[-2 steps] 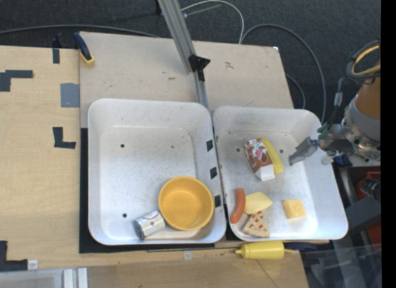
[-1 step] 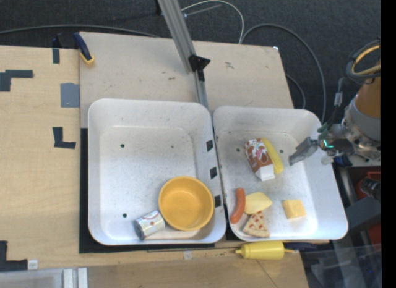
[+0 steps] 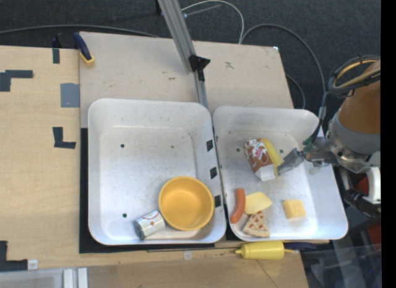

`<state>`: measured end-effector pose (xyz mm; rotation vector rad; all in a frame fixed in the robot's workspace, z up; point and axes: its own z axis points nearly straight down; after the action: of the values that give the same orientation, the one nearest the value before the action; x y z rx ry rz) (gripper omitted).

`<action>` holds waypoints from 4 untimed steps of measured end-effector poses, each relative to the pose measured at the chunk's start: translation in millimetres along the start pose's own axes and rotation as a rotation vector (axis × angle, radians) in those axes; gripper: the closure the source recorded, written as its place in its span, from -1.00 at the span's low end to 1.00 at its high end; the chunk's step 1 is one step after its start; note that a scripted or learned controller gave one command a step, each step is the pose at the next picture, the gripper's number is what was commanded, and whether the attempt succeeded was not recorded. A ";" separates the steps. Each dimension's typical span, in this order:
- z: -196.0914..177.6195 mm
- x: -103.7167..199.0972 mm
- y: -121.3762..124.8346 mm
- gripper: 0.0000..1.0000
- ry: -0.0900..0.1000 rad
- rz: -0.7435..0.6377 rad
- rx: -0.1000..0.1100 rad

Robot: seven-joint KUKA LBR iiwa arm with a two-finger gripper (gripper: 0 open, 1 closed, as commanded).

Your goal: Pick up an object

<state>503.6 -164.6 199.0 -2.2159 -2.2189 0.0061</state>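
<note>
Over the right-hand bin (image 3: 322,175), the gripper (image 3: 286,163) is seen reaching in from the right, its dark fingertips lying just beside the lower right corner of a red-and-white carton (image 3: 257,157) that rests tilted in the upper middle of that bin. A yellow piece (image 3: 270,151) is pressed against the carton's right side. Whether anything is clamped cannot be told; the tips are small and dark, and no object is seen between them.

Nothing appears lifted, so the pick is judged not yet done. The carton is taken as the likely target, being nearest. Other candidates are spread lower in the same bin: a sausage (image 3: 237,205), a cheese wedge (image 3: 258,203), a pizza slice (image 3: 257,224) and a yellow cube (image 3: 294,209). Across in the left bin (image 3: 99,157), a yellow bowl (image 3: 184,203) and a small can (image 3: 149,224) are left untouched. A secure closure and a lift remain to be carried out.
</note>
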 end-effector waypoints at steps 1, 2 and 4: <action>62.9 7.1 0.3 -1.00 0.001 0.000 0.002; 109.9 7.0 1.1 -1.00 -0.002 0.001 -0.007; 54.0 15.0 5.9 1.00 -0.002 -0.001 -0.009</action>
<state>509.1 -149.5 145.0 -2.2201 -2.2253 -0.0017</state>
